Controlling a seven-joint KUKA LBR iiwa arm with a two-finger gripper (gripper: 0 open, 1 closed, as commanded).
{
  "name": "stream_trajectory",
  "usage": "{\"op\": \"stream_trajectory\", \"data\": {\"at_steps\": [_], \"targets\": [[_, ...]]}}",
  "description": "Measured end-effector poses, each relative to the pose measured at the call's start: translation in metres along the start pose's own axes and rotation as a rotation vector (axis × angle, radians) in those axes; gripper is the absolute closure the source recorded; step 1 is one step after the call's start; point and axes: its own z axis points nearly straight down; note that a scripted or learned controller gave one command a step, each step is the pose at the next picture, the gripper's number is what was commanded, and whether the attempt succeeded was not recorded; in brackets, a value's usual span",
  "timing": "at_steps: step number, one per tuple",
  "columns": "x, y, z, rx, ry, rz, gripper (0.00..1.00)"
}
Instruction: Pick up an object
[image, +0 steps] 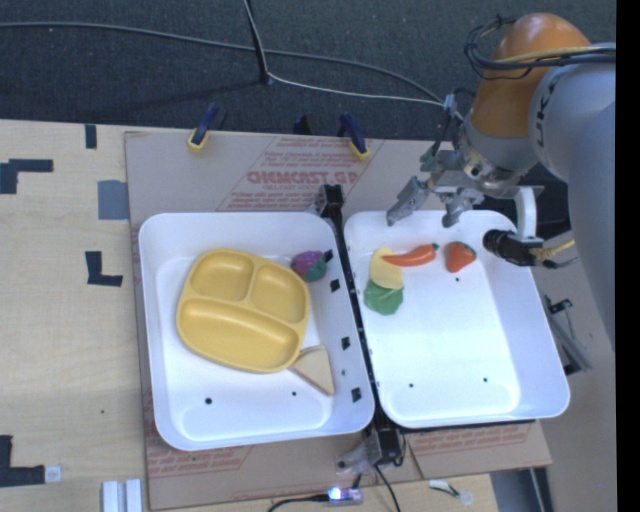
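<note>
Carrot (410, 256) near bin's (520, 400) far edge

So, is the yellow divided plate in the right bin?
No, the yellow divided plate lies in the left bin, while the right bin holds the small toy foods near its far edge.

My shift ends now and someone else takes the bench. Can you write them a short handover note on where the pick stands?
Gripper: open, holding nothing, hovering over the far edge of the right bin.
Right bin: orange chili, small orange-red piece, yellow piece resting against a green one, all bunched at the far end.
Left bin: yellow divided tray, purple piece, tan wedge.
Done: nothing lifted yet.
Left: descend, close on one object, raise it.
</note>
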Motion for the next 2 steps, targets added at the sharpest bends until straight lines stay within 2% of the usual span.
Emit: {"op": "stream_trajectory", "data": {"at_steps": [2], "targets": [[0.0000,0.0000,0.0000,0.000,0.000,0.000,0.00]]}}
